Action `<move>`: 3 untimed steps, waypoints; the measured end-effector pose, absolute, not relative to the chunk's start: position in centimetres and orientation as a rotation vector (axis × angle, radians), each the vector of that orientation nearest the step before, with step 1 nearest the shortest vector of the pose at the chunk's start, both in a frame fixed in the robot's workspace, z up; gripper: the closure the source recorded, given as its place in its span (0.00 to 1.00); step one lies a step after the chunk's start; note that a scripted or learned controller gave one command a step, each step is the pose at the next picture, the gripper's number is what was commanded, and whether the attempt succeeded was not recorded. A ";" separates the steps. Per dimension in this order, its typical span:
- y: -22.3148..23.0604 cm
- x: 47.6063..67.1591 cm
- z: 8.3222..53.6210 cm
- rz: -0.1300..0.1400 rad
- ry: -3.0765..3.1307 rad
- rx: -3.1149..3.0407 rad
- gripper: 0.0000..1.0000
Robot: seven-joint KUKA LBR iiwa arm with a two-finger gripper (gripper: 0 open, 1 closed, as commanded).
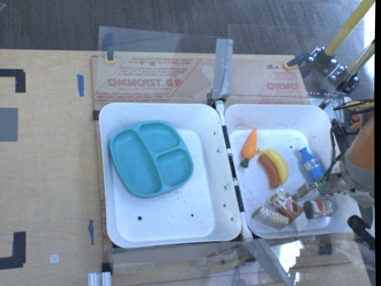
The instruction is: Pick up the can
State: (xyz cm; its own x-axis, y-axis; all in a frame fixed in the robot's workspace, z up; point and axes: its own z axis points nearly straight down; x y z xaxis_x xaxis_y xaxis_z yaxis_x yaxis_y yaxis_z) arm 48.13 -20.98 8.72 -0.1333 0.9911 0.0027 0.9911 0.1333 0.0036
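- The gripper [312,189] reached in from the right edge and sat low in the right bin [297,119], near its front right corner; whether it was open or closed could not be told, since the metal parts blurred together there.
- The can [319,208] lay on its side just below the gripper, near the bin's front wall, with a dark end facing left and a red and white label; whether the gripper touched it was unclear.
- A blue bottle [309,163] lay just above the gripper, tilted.
- A toy banana [278,162] and what looked like a sausage [269,170] lay touching each other in the middle of the same bin, with a toy carrot [249,145] just left of them.
- A small printed carton [278,210] lay left of the can.
- The left bin [202,219] held a teal divided plate [151,157].
- Both bins rested on the wooden counter [47,159].
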 end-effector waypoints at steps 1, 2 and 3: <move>-21.2 48.2 9.8 0.009 2.355 2.068 1.00; -13.2 53.6 17.0 0.002 2.277 2.162 1.00; -13.3 53.6 16.9 0.001 2.277 2.163 0.00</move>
